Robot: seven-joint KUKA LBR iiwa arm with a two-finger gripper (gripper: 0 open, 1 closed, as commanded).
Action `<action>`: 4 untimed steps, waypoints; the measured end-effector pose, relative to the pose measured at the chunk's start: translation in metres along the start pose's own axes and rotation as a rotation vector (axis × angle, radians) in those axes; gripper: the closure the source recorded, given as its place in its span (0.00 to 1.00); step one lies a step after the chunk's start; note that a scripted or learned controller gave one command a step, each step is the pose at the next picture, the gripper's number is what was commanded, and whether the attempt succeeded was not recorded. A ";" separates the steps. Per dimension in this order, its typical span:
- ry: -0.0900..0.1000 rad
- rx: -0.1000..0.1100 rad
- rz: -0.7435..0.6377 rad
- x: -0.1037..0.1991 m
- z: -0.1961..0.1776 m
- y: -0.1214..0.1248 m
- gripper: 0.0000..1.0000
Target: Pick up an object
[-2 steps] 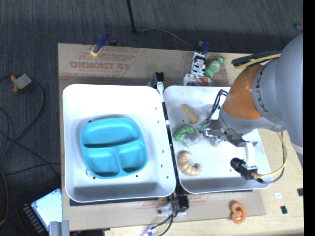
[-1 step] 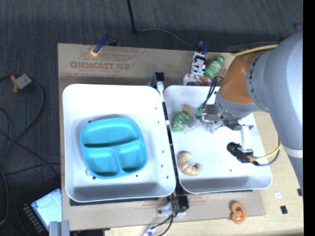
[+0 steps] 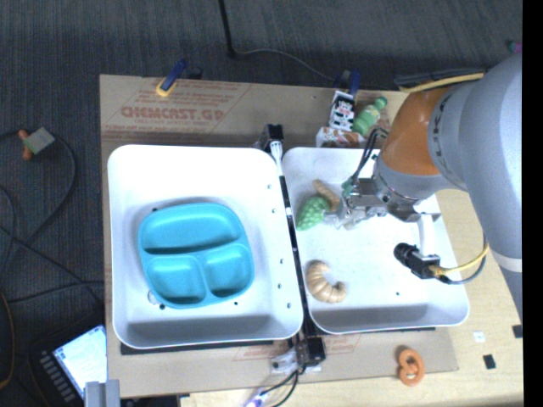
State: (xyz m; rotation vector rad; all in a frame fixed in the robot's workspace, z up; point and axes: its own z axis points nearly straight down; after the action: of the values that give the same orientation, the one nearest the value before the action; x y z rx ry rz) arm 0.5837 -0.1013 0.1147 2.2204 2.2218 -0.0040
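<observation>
In the right bin (image 3: pixel 424 308) my gripper (image 3: pixel 350 215) is low over the floor, in the bin's upper left part. Just to its left lies a green bumpy object (image 3: pixel 310 214). A tan piece (image 3: pixel 326 191) lies beside the green one, toward the back. A tan croissant-shaped object (image 3: pixel 325 282) rests near the bin's front left, well apart from the gripper. Nothing can be seen held. The wrist hides the bin floor behind the gripper.
The left bin (image 3: pixel 127 227) holds a blue divided plate (image 3: pixel 196 253). On the bench behind the right bin stand a small printed packet (image 3: pixel 341 115) and a green toy (image 3: pixel 368 116). An orange ring-shaped piece (image 3: pixel 411 365) lies in front of the bins.
</observation>
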 end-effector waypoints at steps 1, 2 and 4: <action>-0.001 -0.001 0.002 -0.091 0.021 -0.011 1.00; 0.001 -0.002 -0.001 -0.015 -0.054 0.051 1.00; 0.002 0.000 0.000 0.085 -0.094 -0.095 1.00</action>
State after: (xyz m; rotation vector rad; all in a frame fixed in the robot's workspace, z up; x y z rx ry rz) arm 0.4888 -0.0157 0.2086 2.2210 2.2233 -0.0023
